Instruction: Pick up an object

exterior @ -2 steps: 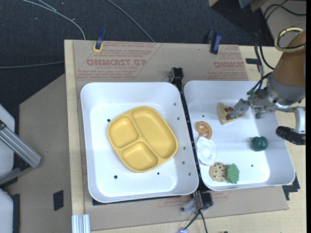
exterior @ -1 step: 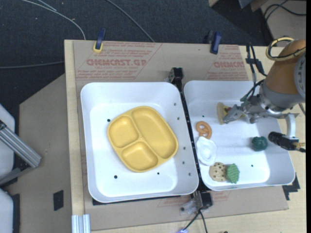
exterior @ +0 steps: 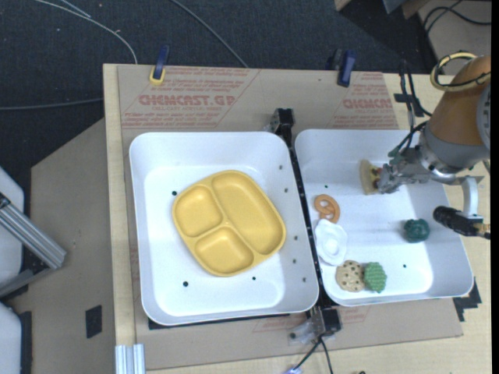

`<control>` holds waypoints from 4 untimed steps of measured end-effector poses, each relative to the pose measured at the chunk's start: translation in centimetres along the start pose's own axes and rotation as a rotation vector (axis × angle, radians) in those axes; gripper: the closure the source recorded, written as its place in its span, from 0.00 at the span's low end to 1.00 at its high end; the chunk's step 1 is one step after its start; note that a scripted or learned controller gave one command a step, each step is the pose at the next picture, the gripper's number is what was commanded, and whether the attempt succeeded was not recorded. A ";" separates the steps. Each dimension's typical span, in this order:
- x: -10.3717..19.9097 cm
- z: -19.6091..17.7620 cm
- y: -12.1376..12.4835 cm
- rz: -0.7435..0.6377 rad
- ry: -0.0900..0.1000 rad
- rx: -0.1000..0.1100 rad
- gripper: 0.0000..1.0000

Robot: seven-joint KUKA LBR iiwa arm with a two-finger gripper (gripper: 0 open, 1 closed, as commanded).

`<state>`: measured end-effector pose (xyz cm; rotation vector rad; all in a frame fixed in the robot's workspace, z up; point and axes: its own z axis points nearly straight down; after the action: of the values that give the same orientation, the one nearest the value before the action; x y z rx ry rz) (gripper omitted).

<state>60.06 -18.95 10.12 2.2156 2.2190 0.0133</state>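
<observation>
Tan flat biscuit-like object (exterior: 369, 175) near right bin's (exterior: 444, 285) back edge looks light, stiff; I'd pinch its edges. Gripper (exterior: 383, 181) state: cannot tell.

Yellow three-compartment tray (exterior: 228, 222) in the left white bin (exterior: 148, 209); blue clamps (exterior: 160, 62) on the cardboard-covered bench (exterior: 117, 107).
</observation>
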 end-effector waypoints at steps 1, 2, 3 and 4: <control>-0.2 -4.3 0.1 0.001 -0.004 0.005 1.00; -1.1 -9.6 -0.4 0.001 -0.005 0.004 1.00; -1.1 -15.0 -0.2 0.001 -0.005 0.003 1.00; 5.2 -15.1 -0.3 -0.005 0.001 0.011 1.00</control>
<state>59.61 -13.78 25.26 2.2162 2.2305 0.0022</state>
